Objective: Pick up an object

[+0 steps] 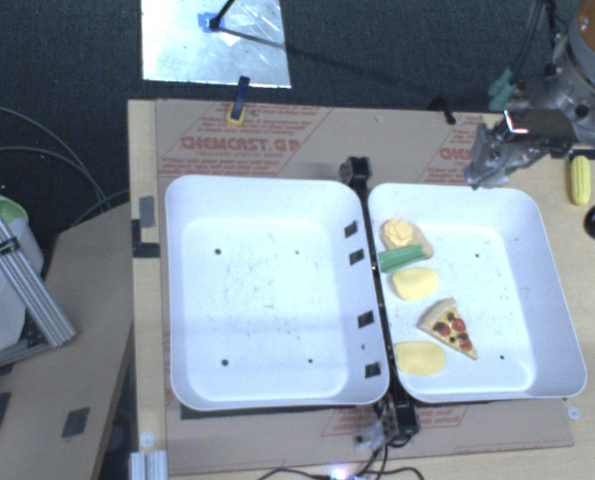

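Observation:
The right bin (517, 298) holds several toy foods along its left side: a yellow swirled piece (398, 233), a green stick (402, 257), a pale yellow lump (415, 284), a pizza slice (449, 328) and a flat yellow disc (419, 359). My gripper (489, 165) hangs over the bin's far rim at the upper right, well apart from all of them. Nothing shows between its fingertips.
The left bin (267, 288) sits beside the right one. A yellow corn-like object (579, 179) lies on the bench outside the right bin. A shiny metal sheet (215, 26) lies on the floor beyond the bench.

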Action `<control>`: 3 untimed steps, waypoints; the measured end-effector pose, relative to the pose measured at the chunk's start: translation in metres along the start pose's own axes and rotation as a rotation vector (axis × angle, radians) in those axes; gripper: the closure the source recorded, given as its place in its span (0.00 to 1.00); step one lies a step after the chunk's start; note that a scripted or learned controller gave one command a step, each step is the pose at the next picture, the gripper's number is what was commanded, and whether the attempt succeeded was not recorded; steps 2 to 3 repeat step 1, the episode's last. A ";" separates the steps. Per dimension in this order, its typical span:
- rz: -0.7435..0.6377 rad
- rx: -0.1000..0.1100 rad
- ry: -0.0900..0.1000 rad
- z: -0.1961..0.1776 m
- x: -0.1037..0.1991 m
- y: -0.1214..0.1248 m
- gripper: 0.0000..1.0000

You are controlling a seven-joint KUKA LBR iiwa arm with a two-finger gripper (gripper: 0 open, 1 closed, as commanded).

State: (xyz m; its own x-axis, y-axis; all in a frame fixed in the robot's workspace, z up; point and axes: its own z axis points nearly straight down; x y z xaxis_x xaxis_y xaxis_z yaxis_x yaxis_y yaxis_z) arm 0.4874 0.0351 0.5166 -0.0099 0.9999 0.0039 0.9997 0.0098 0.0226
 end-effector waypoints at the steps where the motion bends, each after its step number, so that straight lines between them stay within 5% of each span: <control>1: 0.001 0.025 -0.004 0.065 0.044 -0.002 1.00; 3: 0.001 0.025 -0.004 0.065 0.044 -0.002 1.00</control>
